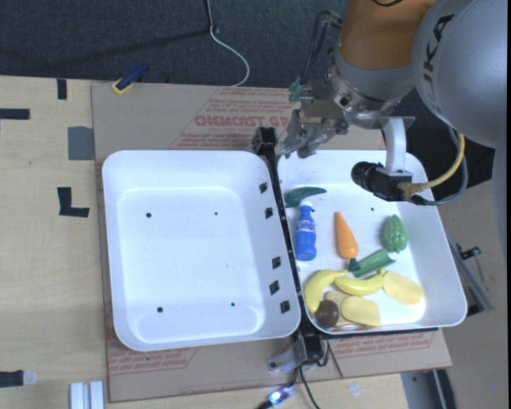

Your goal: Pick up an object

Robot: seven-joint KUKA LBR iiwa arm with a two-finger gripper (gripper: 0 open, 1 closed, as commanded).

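Nearest, in the right white plastic bin [443, 313]: curved yellow toy banana [318, 286], pale yellow pieces, brown round lump. Farther in: blue plastic spray bottle [305, 233], orange toy carrot [346, 236], green pepper. On brown cardboard sheet [196, 113] beyond, red print "CHEMCRAFT". Above the bin's far rim, grey gripper [300, 143], finger state impossible to tell.
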